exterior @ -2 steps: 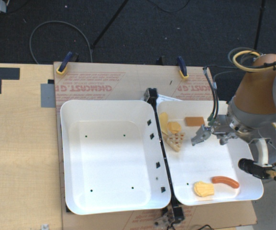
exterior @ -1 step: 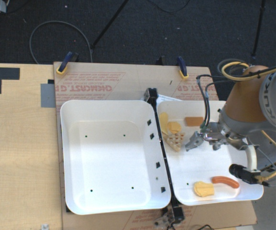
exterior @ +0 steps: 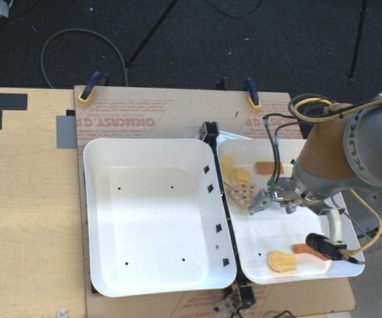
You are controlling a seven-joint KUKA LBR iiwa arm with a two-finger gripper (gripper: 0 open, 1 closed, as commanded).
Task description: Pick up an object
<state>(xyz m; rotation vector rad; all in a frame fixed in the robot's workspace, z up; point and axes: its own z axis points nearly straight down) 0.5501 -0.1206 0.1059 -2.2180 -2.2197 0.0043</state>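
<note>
Yellow chunks (exterior: 242, 175) are lying near the divider side of the right bin (exterior: 280, 230) in the camera view. Just below them a pale speckled piece (exterior: 243, 194) is sitting on the white floor. To me that piece is looking like the likeliest object to go for, because the end effector (exterior: 262, 203) is hanging right beside it, on its right.

I am guessing the piece is light and fairly soft, something like foam or toy food, so weight is not going to be the problem. It is lying low on smooth plastic and may skid away if nudged from one side. Taking it across its narrower width, squarely from above, is looking like the safest hold, with the bin wall crowding things on the left.

From this slant I cannot tell whether the end effector is open or closed, nor whether it is touching the piece. I am seeing nothing gripped in it.

Elsewhere in the same bin, a brown piece (exterior: 265, 167) is resting toward the back. A yellow lump (exterior: 282, 262) and an orange sliver (exterior: 301, 248) are sitting near the front rim.
</note>
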